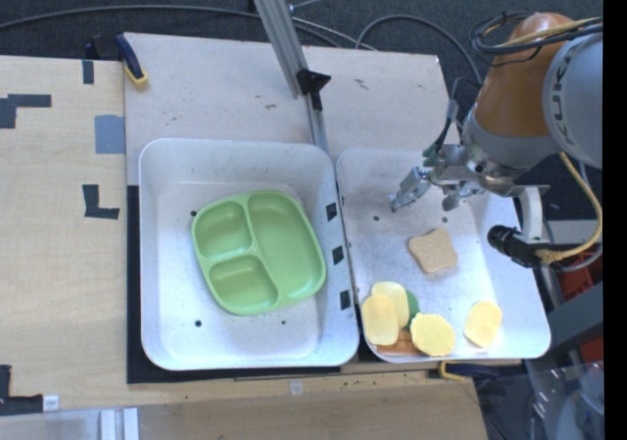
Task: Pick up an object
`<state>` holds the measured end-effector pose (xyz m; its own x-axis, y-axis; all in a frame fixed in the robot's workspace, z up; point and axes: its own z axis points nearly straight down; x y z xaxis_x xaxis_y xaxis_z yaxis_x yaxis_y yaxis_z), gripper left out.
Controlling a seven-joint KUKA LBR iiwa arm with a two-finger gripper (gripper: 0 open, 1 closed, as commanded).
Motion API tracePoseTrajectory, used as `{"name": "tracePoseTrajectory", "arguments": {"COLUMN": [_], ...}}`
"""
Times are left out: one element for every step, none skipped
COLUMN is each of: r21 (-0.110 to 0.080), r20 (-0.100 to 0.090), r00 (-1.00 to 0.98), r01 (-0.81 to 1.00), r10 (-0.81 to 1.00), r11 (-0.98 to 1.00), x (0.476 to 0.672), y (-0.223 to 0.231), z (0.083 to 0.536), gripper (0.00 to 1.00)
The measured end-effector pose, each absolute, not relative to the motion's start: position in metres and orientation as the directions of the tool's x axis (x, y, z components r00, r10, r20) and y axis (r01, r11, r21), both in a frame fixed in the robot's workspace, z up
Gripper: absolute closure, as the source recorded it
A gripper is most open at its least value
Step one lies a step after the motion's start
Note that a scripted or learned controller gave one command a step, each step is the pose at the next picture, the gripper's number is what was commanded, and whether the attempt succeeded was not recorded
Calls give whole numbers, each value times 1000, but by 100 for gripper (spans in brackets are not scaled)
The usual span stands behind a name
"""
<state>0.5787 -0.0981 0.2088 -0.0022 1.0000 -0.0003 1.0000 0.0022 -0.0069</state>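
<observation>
We see the pincer (pixel 427 191) hanging over the right bin (pixel 367 178), fingers spread apart with nothing between them. Just below it lies a tan bread slice (pixel 433 252); yellow pieces (pixel 432 333) cluster at that bin's near edge. The left bin (pixel 162 232) holds a green divided tray (pixel 258 252).

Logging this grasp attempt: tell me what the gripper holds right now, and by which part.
Nothing is held. The gripper hangs open over the right bin, with no object between its fingers. The nearest item, a tan bread-like piece, lies apart on the bin floor.
</observation>
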Motion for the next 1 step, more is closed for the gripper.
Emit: {"name": "tracePoseTrajectory", "arguments": {"r21": [-7], "r20": [-1], "r00": [-2], "r01": [1000], "r10": [1000], "r11": [2], "x": [581], "y": [-100], "z": [164], "gripper": [0]}}
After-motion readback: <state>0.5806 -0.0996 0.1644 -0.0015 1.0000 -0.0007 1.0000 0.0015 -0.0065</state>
